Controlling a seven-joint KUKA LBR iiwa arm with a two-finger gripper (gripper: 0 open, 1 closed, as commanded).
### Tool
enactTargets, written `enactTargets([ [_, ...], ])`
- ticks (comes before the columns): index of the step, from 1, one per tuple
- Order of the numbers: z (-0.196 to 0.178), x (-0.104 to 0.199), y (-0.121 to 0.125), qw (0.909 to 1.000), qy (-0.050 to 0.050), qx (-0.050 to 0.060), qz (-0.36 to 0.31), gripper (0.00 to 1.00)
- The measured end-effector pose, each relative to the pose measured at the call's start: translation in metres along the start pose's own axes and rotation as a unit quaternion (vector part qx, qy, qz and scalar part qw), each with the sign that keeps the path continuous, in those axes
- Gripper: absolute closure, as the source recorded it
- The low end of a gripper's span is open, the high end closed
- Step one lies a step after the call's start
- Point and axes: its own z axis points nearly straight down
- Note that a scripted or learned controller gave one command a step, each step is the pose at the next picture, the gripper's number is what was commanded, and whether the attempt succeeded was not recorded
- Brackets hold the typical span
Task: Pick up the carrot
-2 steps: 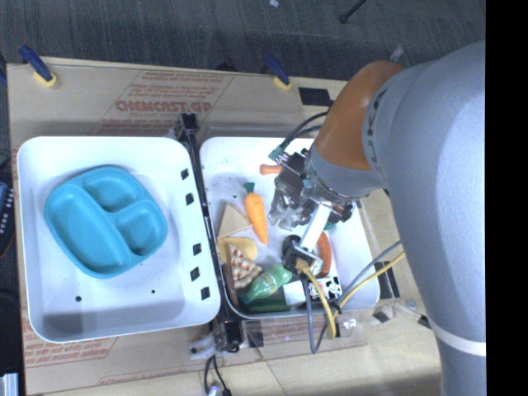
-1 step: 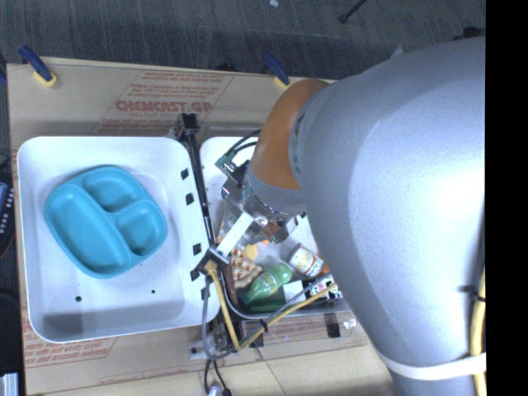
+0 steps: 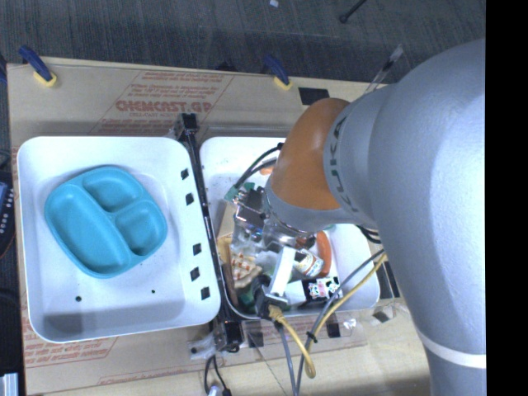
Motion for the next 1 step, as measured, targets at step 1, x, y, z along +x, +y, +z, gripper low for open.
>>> enactTargets([
  [1, 0.0034, -0.0640, 0.0321, 0.9741, -0.001, 0.000, -0.226, 1.00],
])
